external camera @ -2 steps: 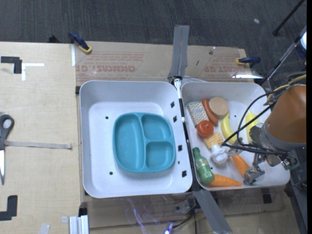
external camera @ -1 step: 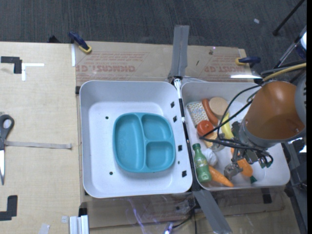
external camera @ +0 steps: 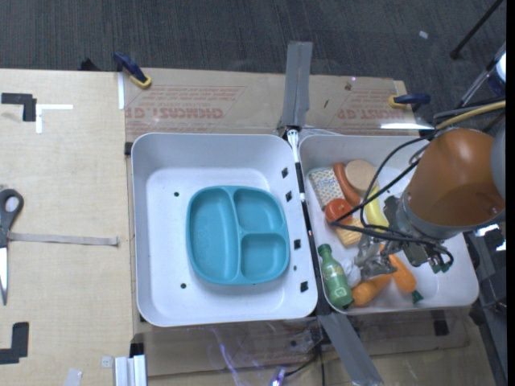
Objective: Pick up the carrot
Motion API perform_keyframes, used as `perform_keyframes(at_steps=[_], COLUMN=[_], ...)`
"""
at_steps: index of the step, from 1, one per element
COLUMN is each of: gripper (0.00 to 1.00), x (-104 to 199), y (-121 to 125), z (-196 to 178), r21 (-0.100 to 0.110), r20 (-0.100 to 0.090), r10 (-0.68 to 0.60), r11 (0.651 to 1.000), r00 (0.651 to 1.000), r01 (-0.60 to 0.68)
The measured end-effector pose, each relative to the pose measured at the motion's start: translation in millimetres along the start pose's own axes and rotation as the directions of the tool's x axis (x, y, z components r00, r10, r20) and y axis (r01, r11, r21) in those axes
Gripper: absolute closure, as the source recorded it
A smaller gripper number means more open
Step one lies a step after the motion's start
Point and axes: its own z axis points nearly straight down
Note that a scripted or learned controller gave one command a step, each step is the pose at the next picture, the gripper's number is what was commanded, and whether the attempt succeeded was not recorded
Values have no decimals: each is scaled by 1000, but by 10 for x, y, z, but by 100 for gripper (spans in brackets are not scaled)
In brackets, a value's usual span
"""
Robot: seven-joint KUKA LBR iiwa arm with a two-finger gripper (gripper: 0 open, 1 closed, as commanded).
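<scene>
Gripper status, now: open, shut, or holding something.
Gripper: down in the right white bin among the toy food, just above an orange carrot; whether it is open, shut or gripping anything cannot be told.

The arm's orange band (external camera: 452, 177) and dark cables cover part of the right bin (external camera: 451, 296). The claw (external camera: 372, 257) sits low among the items; its finger state is not discernible. The carrot (external camera: 402, 273) is partly covered by the wrist. Scissors (external camera: 6, 215) are cut off at the left edge.
</scene>
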Motion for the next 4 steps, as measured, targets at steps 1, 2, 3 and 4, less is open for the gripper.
perform_keyframes(at_steps=[1, 2, 3, 4], gripper=[100, 100, 0, 0], x=[-28, -282, -281, -439], y=[-3, -69, -68, -484], z=[-99, 104, 105, 104], r21=[2, -6, -7, -7], r20=[5, -4, -4, 0], r10=[-3, -340, -341, -646], r11=[1000, 940, 940, 763], r00=[1000, 940, 940, 763], r01=[3, 340, 341, 646])
